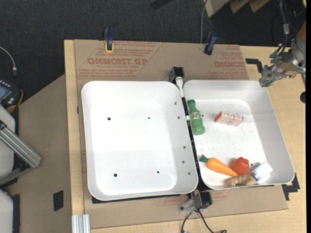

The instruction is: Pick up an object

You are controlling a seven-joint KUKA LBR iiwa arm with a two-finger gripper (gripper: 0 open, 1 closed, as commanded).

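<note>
Tabletop [48,130]: tan board with a brown cardboard sheet [146,57] on it, held at the far edge by two clamps, a blue-and-yellow one [109,40] and a blue one [210,42].

Two white bins side by side on the cardboard. Left bin [97,130]: bare white floor with four small dark dots. Right bin [272,125] holds all the objects.

Arm comes in at the upper right corner of the view. Pincer [268,77] sits above the far-right corner of the right bin, outside its rim, well apart from every object. Too small and dark to read, so I cannot tell if the fingers are apart or together. Nothing visible between them.

Objects in the right bin:
- green bottle [196,117], lying along the left wall, just beside the divider between the bins.
- orange carrot [219,166] with a green top, near the front, pointing right.
- pink-and-white box [229,119], mid-bin, toward the far side, right of the bottle.
- red tomato-like piece [240,165], touching or just beside the carrot tip.
- tan knobbly piece, ginger-like [241,180], against the front wall, just below the red piece.
- small white-blue item [262,171], right of the red piece, identity unclear.
</note>
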